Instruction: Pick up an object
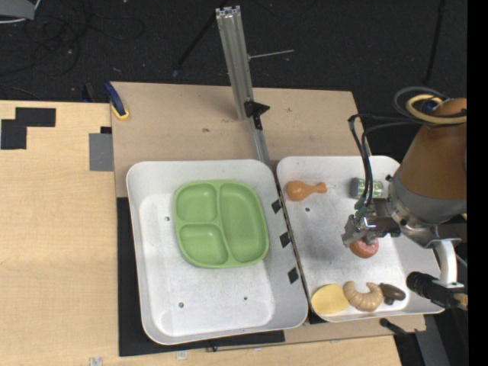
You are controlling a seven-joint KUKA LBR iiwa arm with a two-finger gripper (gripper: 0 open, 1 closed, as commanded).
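In the right bin [320, 227], the robot's hand [364, 235] hangs directly over a small red, rounded object [367, 248], which peeks out just below and slightly toward the camera from the fingertips. The object lies touching or nearly touching the hand, so the coming move appears to turn on a short straight drop rather than any sideways reach. Whether the fingers are spread or closed cannot be told, and nothing is visibly gripped between them. The red piece looks compact and smooth, with no clear long axis. A green divided plate [221, 224] sits in the left bin [152, 296].
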